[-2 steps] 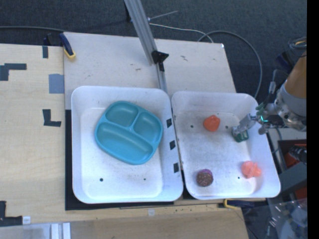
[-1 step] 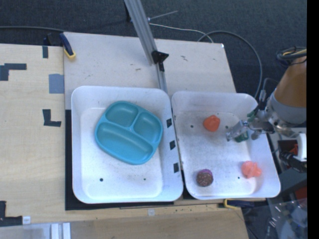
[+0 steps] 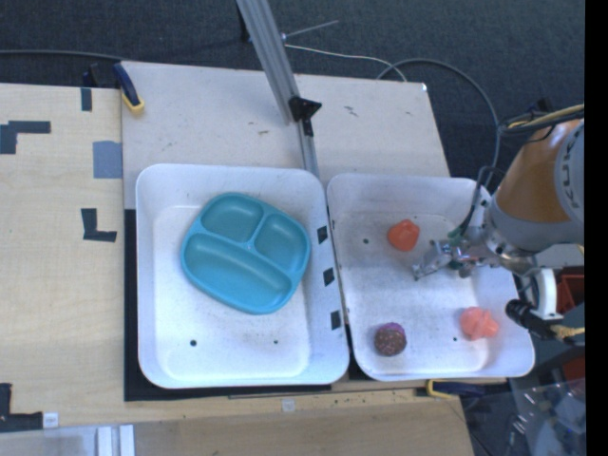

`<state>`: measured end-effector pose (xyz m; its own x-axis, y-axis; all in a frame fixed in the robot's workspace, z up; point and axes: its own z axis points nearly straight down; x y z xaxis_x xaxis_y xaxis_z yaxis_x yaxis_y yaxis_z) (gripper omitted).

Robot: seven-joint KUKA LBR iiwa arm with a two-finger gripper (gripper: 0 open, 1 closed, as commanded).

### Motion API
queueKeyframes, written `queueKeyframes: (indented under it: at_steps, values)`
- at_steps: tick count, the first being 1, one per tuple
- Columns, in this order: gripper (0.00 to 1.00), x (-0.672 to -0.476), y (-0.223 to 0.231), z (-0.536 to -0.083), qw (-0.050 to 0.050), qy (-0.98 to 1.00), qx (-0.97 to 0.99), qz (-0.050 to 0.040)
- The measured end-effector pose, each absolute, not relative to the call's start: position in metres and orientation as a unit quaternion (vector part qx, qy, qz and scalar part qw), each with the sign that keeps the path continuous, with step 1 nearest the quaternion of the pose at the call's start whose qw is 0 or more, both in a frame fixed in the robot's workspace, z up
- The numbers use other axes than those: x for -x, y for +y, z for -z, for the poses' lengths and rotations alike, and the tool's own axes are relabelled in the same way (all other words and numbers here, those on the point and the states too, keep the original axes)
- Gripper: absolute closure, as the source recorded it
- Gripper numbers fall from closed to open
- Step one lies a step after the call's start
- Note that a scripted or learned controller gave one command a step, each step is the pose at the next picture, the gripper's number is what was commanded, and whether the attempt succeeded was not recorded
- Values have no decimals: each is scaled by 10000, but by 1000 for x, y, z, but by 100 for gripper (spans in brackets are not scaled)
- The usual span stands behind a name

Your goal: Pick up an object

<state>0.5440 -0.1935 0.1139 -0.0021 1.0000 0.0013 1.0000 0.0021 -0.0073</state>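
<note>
Camera view: you've got two white bins side by side. The left bin (image 3: 157, 283) holds a blue divided plate (image 3: 246, 252), lying flat, a bit toward the far side. The right bin (image 3: 366, 202) holds three small things: an orange lump (image 3: 403, 236) toward the far middle, a dark purple ball (image 3: 389, 339) at the near edge, and a pink-orange lump (image 3: 479, 323) at the near right corner. All three sit well apart from each other.

The arm (image 3: 537, 193) comes in from the right over the right bin. Its gripper (image 3: 439, 258) hangs in the bin's middle, just right of and nearer than the orange lump, apart from it. Nothing sits between the fingers as far as you can see. Whether they are spread or closed, you cannot tell; the tip is small and blurred against the white floor.

Progress: nothing is picked yet. All three things lie on the bin floor. My read is an approach, probably toward the orange lump since it's closest, but that's a guess. Closing and lifting are all left.

Hard to make out: gripper height above the floor. The arm's right side is cut off. A metal pole (image 3: 271, 50) crosses the far bench.
</note>
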Motion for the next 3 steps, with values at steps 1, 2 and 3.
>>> queueKeyframes:
  at_steps: [1, 2, 3]
  values:
    - [0, -544, -193, -89, -2, -7077, 7065, -8]
    - [100, -544, -193, -99, 4, -7080, 7062, -6]
    - [100, -539, -197, -158, -20, -7073, 7069, 7]
